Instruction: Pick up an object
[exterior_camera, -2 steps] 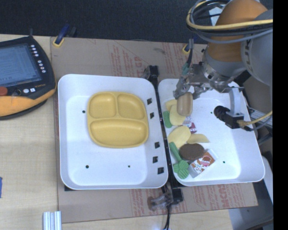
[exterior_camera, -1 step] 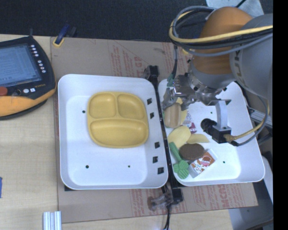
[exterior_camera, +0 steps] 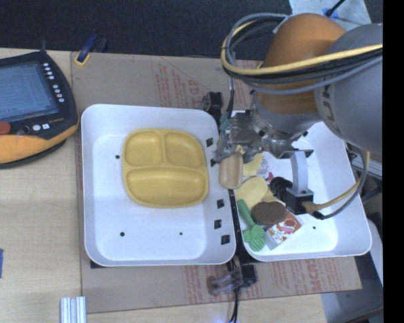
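The gripper (exterior_camera: 237, 147) hangs over the right bin's (exterior_camera: 337, 244) left edge, just above a tan cylinder (exterior_camera: 229, 171); whether it is pinched, I cannot tell. The cylinder looks light, stiff, smooth; grasp across its middle.

My arm (exterior_camera: 337, 79) looks like smooth grey metal, its orange band (exterior_camera: 303, 52) glossy. Both white bins (exterior_camera: 101, 200) seem smooth plastic with a soft sheen. The yellow tray (exterior_camera: 165, 167) looks matt plastic. The bench (exterior_camera: 27, 247) is pale wood grain under brown printed cardboard (exterior_camera: 155, 79).
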Motion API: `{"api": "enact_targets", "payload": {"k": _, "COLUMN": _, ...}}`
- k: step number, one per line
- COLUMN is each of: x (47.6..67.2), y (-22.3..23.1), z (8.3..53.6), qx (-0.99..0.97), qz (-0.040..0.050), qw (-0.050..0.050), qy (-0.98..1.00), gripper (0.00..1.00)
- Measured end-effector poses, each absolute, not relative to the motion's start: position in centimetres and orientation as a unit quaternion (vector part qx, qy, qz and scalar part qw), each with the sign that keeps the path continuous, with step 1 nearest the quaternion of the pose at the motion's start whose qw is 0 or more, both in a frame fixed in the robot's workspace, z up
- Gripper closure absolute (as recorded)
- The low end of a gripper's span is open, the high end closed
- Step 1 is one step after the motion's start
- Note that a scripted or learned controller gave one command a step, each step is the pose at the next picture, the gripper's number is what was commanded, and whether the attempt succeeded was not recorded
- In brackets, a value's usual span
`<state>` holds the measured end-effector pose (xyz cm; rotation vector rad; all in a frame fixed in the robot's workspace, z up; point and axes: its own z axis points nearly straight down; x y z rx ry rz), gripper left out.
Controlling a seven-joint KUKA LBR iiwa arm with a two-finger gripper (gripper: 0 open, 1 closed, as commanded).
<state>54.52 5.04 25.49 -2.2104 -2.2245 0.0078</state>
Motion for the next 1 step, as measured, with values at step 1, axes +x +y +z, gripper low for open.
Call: {"api": "enact_targets", "payload": {"k": 1, "x": 54.29, "y": -0.46, "z": 20.47, "qx": -0.706, "qz": 0.0034, "qw": 0.002, "qy": -0.708, "gripper": 1.00}}
